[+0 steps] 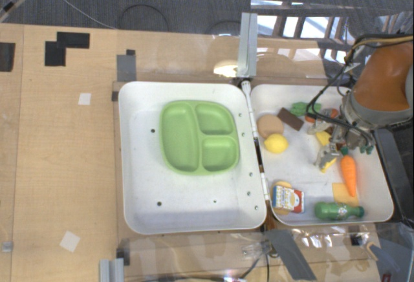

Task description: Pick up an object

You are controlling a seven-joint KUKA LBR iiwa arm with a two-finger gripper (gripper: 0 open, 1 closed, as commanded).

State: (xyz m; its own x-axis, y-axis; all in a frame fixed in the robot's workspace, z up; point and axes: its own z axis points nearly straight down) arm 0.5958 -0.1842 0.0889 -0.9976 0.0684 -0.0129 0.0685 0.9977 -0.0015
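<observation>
The right bin (pixel 387 209) holds several small items. Among them are a yellow lemon (pixel 276 143), a brown rounded piece (pixel 270 124), a dark brown block (pixel 291 120), a green item (pixel 299 108) and an orange carrot (pixel 349 174). A yellow wedge (pixel 345 193), a green bottle (pixel 338 211) and a small printed carton (pixel 288 198) lie along the near side. My gripper (pixel 330 152) hangs low over the bin's right half, just left of the carrot's top. It is right by a small yellow item (pixel 323 138) that it partly hides.
The left bin (pixel 139 209) holds a green divided plate (pixel 199 137). A raised divider (pixel 255 145) separates the two bins. The arm's grey and orange body (pixel 385 83) and its cables overhang the right bin's far right corner. A metal post (pixel 247 44) stands behind the bins.
</observation>
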